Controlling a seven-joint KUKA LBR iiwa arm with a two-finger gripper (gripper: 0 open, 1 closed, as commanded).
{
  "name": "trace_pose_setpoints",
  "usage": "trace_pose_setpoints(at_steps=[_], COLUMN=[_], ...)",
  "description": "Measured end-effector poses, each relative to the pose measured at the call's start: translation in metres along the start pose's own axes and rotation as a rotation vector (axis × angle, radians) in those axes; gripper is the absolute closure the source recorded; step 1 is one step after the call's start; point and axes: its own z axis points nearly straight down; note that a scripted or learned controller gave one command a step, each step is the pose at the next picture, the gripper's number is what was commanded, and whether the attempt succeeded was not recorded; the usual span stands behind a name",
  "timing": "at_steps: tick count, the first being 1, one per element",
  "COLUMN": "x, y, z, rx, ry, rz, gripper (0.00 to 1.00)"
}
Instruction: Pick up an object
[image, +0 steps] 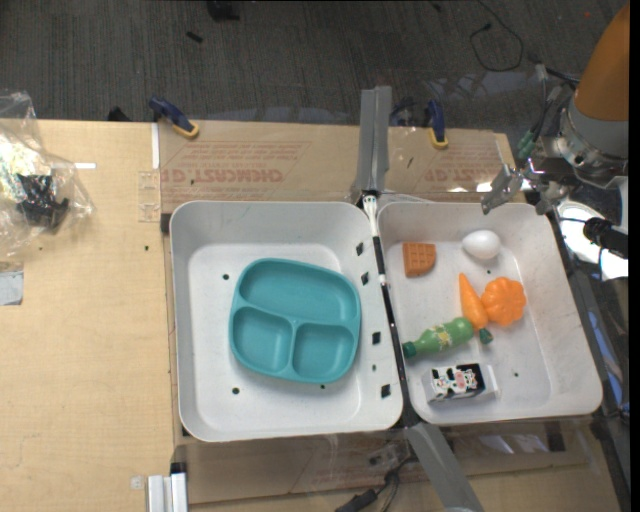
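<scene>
White and egg-shaped, a small object (482, 244) lies near the far edge of the right white bin (570, 330), alongside an orange waffle-like square (420, 259), an orange carrot-and-pumpkin toy (493, 300), a green bottle-shaped toy (446, 336) and a small black-and-white carton (462, 382). The gripper (522, 183) hovers over the bin's far right corner, partly cut off; whether it is released or clenched cannot be told. A teal divided plate (296, 320) sits in the left white bin (200, 300).

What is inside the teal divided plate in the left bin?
The teal plate shows three bare compartments with nothing resting in them. It lies flat on the left bin, so the bin floor directly under it is covered.
</scene>
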Motion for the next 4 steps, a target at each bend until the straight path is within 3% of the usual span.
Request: trace_pose_setpoints(at_steps=[1,2,3,4], x=[-0.014,0.004,0.003,0.084], y=[-0.023,-0.068,-0.068,-0.08], z=[0.151,0.151,0.142,0.03], rx=[-0.002,0.0,-0.001,-0.001], ry=[0.0,0.001,0.001,0.0], rz=[-0.095,-0.104,-0.1,-0.254], gripper=[0.0,0.0,1.0,1.0])
